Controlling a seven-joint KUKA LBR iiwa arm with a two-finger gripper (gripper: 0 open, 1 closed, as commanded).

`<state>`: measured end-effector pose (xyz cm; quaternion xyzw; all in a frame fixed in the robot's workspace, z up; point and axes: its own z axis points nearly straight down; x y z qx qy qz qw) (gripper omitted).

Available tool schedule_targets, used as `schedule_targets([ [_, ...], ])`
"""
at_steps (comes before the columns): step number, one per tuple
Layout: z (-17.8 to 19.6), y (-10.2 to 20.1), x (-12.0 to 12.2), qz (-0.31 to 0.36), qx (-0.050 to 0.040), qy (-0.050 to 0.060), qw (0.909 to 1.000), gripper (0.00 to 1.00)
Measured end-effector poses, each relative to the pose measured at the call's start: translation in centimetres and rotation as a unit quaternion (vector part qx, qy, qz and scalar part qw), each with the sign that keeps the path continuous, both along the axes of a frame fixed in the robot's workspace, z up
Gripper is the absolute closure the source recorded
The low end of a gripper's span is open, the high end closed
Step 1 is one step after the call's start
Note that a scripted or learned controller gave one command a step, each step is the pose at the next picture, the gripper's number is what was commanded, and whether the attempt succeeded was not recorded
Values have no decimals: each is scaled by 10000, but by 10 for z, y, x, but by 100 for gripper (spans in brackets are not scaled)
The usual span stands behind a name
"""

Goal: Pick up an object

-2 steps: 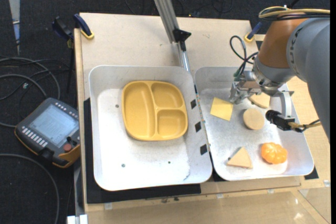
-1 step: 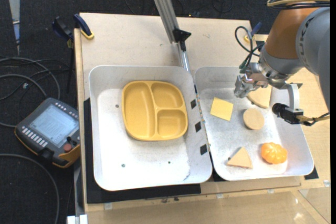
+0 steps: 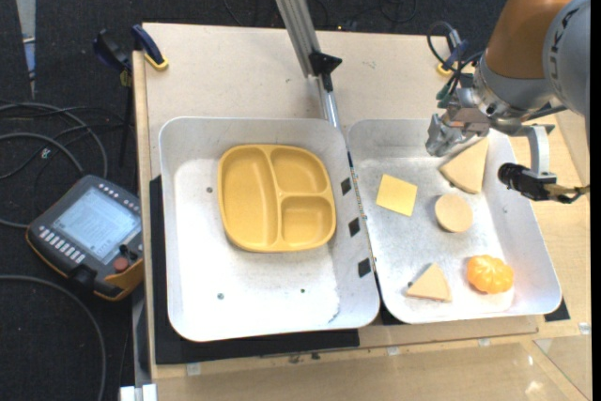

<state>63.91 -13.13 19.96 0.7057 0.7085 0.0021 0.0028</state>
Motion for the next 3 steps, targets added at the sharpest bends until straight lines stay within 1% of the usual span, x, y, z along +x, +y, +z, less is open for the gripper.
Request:
schedule_targets([
  [1, 21, 0, 1, -6, 3, 15, 10000, 100],
  [2, 22, 41, -18, 10, 10, 35, 10000, 100],
  [3, 15, 97, -33, 18, 16, 42, 10000, 100],
])
